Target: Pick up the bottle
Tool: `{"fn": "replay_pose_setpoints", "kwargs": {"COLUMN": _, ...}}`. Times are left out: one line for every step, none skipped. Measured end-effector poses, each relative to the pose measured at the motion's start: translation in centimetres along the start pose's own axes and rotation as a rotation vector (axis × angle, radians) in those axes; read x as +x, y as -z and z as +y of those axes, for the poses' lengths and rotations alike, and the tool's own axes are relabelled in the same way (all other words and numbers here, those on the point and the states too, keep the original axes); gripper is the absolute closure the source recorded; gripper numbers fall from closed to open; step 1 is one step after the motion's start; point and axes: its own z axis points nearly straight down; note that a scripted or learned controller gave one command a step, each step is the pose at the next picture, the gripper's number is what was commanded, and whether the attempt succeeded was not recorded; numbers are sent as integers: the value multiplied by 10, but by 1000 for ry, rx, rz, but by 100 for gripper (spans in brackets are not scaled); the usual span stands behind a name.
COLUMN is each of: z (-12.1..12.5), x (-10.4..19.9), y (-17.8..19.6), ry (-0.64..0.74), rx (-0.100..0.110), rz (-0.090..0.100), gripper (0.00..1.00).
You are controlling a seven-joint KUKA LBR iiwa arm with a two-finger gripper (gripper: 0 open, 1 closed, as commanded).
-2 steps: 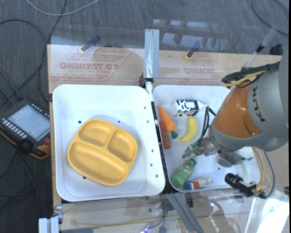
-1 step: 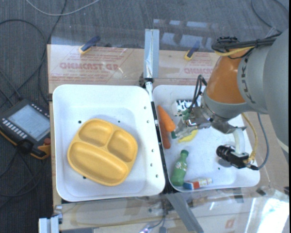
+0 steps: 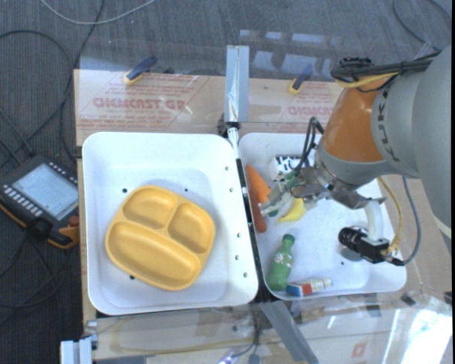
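A small green bottle [image 3: 281,262] with a green cap lies tilted near the front left of the right bin [image 3: 379,283]. My gripper [image 3: 283,200] hangs above the bin's left middle, up and slightly behind the bottle, over a yellow banana-like item [image 3: 294,211] and close to an orange carrot [image 3: 257,192]. The bottle lies apart from the gripper, with bare bin floor between them. The arm's orange band and grey body cover the back right of the bin.
A yellow divided plate [image 3: 161,236] fills the middle of the left bin [image 3: 114,154]. A small white tube with red and blue ends [image 3: 309,286] lies at the right bin's front edge. A black-and-white patterned item [image 3: 288,163] peeks out at the back.
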Motion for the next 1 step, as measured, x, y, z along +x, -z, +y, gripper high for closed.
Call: {"fn": "replay_pose_setpoints", "kwargs": {"z": -38, "x": -42, "y": -88, "ry": 210, "rx": 0, "rz": 4, "gripper": 0}}
